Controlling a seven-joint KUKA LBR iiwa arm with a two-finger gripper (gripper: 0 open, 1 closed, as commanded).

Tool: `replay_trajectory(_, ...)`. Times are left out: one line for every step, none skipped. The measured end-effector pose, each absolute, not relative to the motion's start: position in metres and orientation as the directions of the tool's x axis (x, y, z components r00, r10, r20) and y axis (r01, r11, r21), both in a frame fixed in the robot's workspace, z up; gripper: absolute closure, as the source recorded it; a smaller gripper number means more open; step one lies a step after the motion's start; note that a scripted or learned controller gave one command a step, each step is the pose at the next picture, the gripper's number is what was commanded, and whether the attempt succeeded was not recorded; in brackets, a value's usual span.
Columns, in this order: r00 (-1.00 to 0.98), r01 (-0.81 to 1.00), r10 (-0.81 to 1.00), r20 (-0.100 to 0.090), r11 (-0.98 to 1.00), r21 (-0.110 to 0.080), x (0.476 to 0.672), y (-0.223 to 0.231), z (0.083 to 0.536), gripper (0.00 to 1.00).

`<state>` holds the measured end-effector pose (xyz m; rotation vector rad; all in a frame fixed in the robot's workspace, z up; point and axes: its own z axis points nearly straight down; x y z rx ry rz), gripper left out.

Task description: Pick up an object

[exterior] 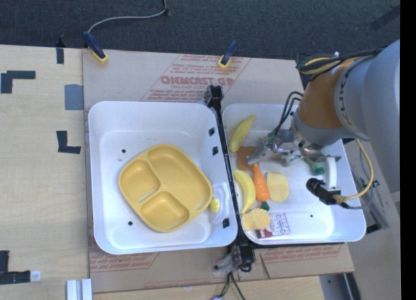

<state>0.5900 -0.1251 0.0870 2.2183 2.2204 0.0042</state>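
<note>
White plastic forms both shallow bins on the bench. The left bin (104, 162) holds a yellow divided tray (166, 187) with three compartments, lying flat and turned at an angle to the bin walls. A small yellow piece (214, 205) lies just beside the tray's right corner.

The right bin (338, 227) holds the loose objects, grouped toward its left side:
- Yellow banana (240, 132), curved, at the upper left, close to the dividing wall.
- Second yellow banana (245, 190), curved, lower down along the same wall.
- Orange carrot (260, 183), slender and tapered, lying lengthwise just beside the second banana.
- Pale yellow rounded piece (279, 187), touching the carrot's right side.
- Yellow irregular piece (255, 219), near the front wall, next to a printed card (279, 223).

The gripper (281, 149) is low over the right bin, above the carrot's upper end and beside a brown patch (243, 158). Whether its jaws are released or clenched cannot be told from this view. No object is visibly between them. The grey arm (364, 97) with its orange band (318, 100) enters from the right.
</note>
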Motion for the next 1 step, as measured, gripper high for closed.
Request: replay_trajectory(-0.001, 1.0, 1.0, 0.0, 0.001, -0.001, 0.6541, -0.1271, 0.1155, 0.0)
